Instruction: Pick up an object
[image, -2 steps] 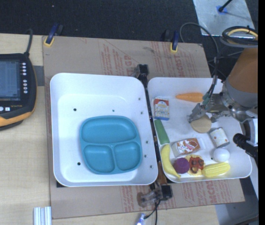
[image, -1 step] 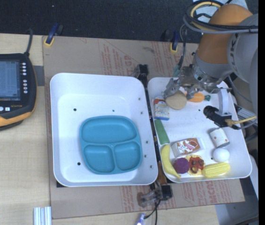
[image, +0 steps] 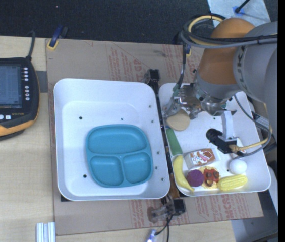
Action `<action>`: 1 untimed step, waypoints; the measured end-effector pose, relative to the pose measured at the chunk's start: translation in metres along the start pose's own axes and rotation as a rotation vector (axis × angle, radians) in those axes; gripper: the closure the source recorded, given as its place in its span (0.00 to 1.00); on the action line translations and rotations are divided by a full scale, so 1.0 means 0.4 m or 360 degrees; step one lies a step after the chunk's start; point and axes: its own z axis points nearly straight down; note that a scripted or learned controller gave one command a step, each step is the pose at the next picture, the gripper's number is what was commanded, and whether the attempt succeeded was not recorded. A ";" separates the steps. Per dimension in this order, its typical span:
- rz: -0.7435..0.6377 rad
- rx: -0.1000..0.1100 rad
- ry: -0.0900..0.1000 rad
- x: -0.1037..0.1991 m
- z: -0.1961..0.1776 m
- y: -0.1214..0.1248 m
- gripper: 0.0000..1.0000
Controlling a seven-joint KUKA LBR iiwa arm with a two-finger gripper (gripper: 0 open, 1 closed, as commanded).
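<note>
**Pickup not yet made**

Camera view, from above: nothing is lifted, so you have the whole grasp left to do. The gripper (image: 178,106) sits low at the far left corner of the right bin (image: 263,173), directly above a tan rounded object (image: 178,121). Whether it touches, you cannot tell, nor how the fingers stand. The arm (image: 228,54) bends steeply down from the right. A blue divided tray (image: 118,154) lies in the left bin (image: 69,97).
</note>
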 end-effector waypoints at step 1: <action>0.0011 -0.0004 0.0003 -0.007 -0.118 -0.088 1.00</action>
